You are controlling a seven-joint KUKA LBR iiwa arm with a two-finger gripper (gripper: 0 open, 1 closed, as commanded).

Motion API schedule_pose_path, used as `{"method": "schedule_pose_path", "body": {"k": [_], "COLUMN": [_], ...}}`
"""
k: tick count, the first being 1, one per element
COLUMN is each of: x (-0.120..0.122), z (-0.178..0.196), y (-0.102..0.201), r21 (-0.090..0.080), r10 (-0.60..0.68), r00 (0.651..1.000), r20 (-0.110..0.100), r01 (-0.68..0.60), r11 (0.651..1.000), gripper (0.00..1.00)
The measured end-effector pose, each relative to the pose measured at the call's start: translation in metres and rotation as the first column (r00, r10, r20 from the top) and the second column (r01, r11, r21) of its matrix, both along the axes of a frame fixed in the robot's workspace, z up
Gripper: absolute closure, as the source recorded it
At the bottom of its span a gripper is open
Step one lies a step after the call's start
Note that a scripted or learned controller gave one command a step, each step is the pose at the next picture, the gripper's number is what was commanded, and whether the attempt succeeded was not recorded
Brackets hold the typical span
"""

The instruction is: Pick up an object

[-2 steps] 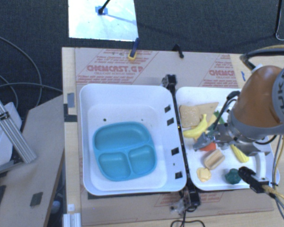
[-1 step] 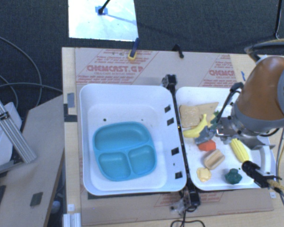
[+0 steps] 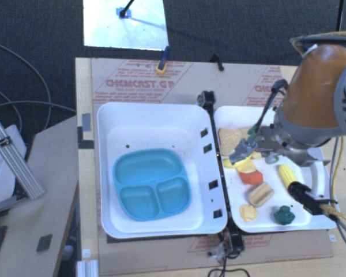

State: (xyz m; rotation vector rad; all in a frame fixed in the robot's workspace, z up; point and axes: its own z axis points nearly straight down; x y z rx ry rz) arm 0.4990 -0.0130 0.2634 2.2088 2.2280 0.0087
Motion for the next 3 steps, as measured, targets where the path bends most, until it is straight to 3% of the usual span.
{"method": "schedule_pose_path", "body": {"k": [1,2,3], "x": [-0.013,-0.010,-0.006], "z": [-0.062,-0.179,-0.162], "y": [-0.028,-0.076,-0.077], "r21": [-0.002,-0.004,-0.011], "r10": [-0.010,-0.011,-0.011], "r00": [1.000,1.000,1.000], "r20": [-0.010,0.001,0.017], "r01": [0.010,0.011,0.011], "r11": [1.000,1.000,1.000], "gripper": [0.00,0.00,1.00]}}
